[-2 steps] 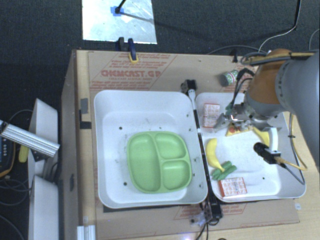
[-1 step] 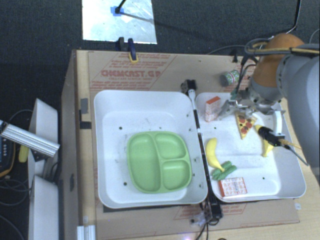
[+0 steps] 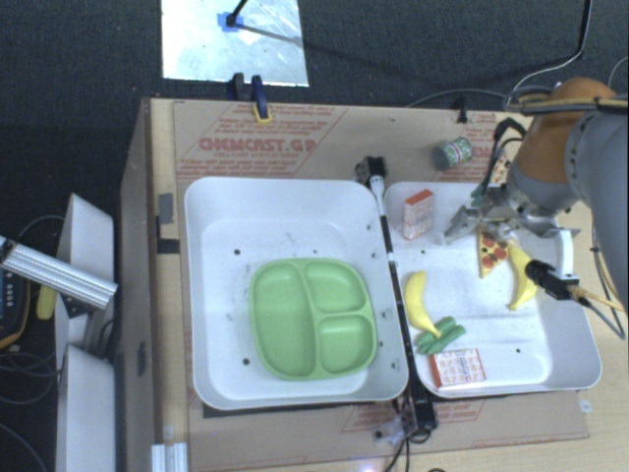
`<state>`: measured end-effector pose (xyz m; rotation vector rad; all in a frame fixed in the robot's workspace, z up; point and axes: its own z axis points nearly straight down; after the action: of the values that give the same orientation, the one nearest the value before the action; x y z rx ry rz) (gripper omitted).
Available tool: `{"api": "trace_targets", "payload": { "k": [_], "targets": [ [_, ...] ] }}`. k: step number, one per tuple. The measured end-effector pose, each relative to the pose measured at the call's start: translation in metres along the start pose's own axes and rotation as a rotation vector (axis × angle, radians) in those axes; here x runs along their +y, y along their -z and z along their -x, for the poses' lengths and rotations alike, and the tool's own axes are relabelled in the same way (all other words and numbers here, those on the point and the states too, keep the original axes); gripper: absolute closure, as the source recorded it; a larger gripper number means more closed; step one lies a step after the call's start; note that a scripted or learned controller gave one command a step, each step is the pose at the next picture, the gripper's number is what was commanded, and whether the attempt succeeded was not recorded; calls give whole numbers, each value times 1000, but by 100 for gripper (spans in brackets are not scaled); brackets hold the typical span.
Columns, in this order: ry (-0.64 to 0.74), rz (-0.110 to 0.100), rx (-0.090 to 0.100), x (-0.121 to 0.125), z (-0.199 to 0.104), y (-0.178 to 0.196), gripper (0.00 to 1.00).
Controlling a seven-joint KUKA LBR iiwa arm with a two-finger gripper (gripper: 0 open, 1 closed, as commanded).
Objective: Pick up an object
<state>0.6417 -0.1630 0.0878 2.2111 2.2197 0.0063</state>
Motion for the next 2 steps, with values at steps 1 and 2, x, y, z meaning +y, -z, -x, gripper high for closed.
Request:
{"api": "trace_targets", "payload": {
  "k": [1, 2],
  "targets": [
    [-2, -3, 1, -13, 29, 116, 0],
    [-3, -7, 2, -25, 44, -3, 0]
  ]
}}
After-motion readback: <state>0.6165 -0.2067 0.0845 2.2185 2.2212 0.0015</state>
